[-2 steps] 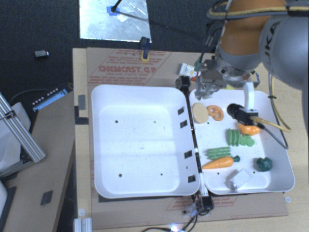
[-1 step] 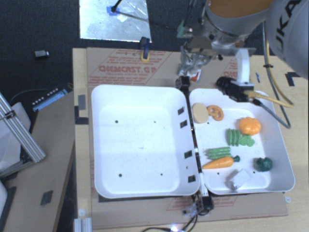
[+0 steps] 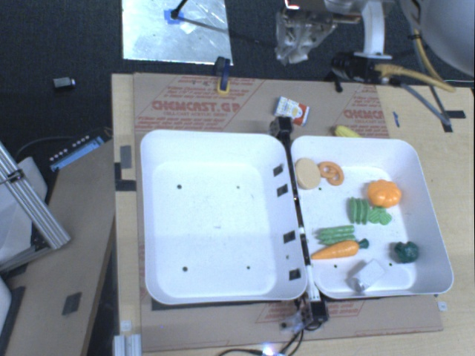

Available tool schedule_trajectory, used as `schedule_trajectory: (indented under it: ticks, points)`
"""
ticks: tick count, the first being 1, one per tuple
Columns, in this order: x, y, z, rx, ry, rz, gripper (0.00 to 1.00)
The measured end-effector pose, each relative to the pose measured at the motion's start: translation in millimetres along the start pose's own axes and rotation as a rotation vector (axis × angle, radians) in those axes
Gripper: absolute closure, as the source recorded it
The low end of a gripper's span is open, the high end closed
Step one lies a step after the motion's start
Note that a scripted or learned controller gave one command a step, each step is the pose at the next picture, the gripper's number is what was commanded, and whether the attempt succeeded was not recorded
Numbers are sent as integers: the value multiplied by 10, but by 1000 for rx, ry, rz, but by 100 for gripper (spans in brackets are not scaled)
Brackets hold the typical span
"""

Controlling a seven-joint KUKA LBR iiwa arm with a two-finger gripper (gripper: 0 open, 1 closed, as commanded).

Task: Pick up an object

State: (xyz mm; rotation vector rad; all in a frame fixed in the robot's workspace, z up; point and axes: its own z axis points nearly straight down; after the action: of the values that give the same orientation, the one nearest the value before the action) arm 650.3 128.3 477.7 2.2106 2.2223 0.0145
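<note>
One fixed camera looks down at a slant from above, taking in both white bins point(image 3: 211, 143) whole.

The cardboard sheet point(image 3: 245, 102) under the bins bears red print reading "CHEMCAST GP" at its upper left; the same print repeats at the upper right, partly covered, and along the lower edge, too small to read

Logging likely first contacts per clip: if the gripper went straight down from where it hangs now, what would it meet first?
Probably the brown cardboard sheet behind the bins, near the small red-and-white carton, rather than the right white bin. The gripper hangs high and blurred, so depth is uncertain.
</note>
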Motion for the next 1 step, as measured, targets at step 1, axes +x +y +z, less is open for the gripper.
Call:
schedule_trajectory:
  ticks: [1]
  points:
    - [-134, 191, -616, 1, -1, 4, 100]
